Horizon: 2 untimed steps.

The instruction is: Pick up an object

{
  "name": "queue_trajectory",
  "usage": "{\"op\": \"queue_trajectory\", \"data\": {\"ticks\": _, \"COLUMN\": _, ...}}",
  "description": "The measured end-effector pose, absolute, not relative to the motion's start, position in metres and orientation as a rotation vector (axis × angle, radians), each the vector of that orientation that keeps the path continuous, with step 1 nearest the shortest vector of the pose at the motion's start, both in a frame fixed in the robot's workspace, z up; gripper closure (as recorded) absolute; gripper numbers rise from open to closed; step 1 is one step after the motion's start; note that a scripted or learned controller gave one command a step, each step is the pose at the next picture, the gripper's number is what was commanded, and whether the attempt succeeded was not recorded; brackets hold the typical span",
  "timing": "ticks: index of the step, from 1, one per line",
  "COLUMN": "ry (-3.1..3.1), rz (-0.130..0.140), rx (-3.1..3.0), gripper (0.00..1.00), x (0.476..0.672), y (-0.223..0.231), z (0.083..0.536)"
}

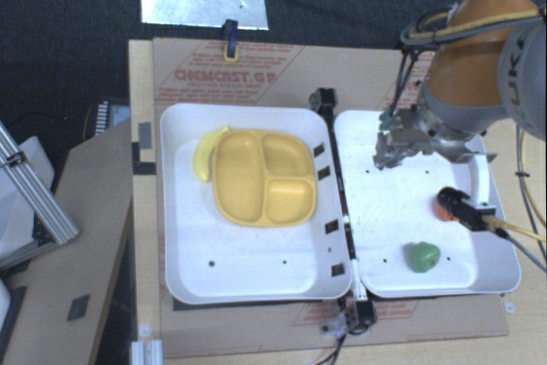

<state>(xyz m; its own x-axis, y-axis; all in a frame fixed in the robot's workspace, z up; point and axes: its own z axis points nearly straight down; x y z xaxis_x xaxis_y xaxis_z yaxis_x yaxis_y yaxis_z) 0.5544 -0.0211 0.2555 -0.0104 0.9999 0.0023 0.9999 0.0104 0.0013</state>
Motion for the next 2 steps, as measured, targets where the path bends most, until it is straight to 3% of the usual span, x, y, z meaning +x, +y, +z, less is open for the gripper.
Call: {"op": "queue_trajectory", "data": {"ticks": 2, "ry": -2.231, "rz": -0.001, "rx": -2.209, "gripper": 1.00, "x": 0.515, "y": 0.073, "z": 0.237}}
